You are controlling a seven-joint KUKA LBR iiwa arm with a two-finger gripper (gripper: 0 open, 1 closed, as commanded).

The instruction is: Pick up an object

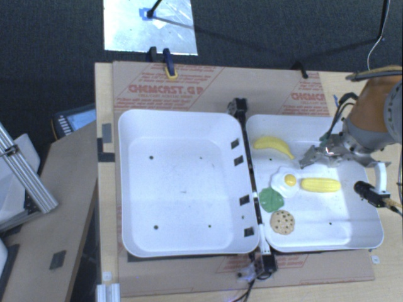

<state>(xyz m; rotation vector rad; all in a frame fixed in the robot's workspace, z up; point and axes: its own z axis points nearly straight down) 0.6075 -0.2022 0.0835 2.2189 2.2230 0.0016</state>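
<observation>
Smooth, glossy white plastic bins (182, 121) sit on matt brown cardboard (208, 83); the banana (273, 145) looks plastic, perhaps.

A single fixed camera is looking down on the bench (208, 80) from above and from its front, tilting slightly so the far edge sits toward the top of the frame. It is standing far enough back to be taking in both white bins whole, the left bin (182, 184) and the right bin (334, 228), along with dark floor beyond. The grey and orange arm (371, 115) is entering from the right edge.
</observation>
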